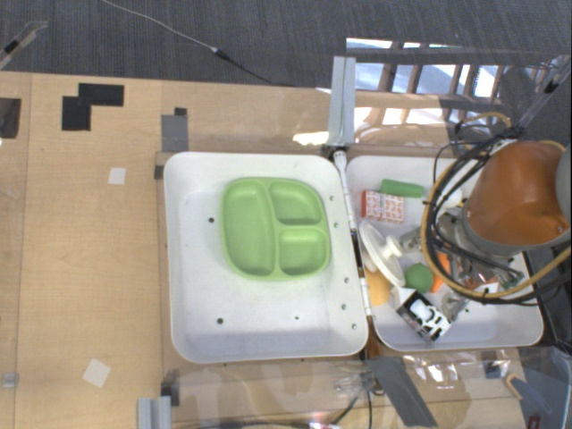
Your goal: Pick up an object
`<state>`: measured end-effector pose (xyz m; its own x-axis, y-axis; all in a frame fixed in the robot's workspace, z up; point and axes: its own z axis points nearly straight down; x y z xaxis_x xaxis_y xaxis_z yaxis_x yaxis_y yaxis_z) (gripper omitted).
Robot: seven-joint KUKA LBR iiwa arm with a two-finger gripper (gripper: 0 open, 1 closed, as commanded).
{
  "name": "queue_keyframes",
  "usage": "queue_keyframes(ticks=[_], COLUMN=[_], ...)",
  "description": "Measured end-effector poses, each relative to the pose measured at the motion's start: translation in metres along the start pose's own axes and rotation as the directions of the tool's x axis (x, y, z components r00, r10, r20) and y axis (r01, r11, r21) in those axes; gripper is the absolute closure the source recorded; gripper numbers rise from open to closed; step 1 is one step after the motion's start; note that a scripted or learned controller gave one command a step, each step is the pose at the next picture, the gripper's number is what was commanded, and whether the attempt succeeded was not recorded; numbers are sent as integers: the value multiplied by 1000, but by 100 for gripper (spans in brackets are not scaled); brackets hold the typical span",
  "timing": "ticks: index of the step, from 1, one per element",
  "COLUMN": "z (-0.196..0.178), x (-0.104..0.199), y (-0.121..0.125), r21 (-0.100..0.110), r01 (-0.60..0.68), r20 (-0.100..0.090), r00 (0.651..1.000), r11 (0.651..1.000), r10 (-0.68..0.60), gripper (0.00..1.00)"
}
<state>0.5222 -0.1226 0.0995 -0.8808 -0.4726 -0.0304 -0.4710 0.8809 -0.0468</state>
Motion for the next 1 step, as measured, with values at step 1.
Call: queue_keyframes(ticks=[1], z=[-1], x=[5], y=[8], r21=[10], r01=[-36], r20=[6], r00=[999], r11=[999], r10=[36], gripper=[0])
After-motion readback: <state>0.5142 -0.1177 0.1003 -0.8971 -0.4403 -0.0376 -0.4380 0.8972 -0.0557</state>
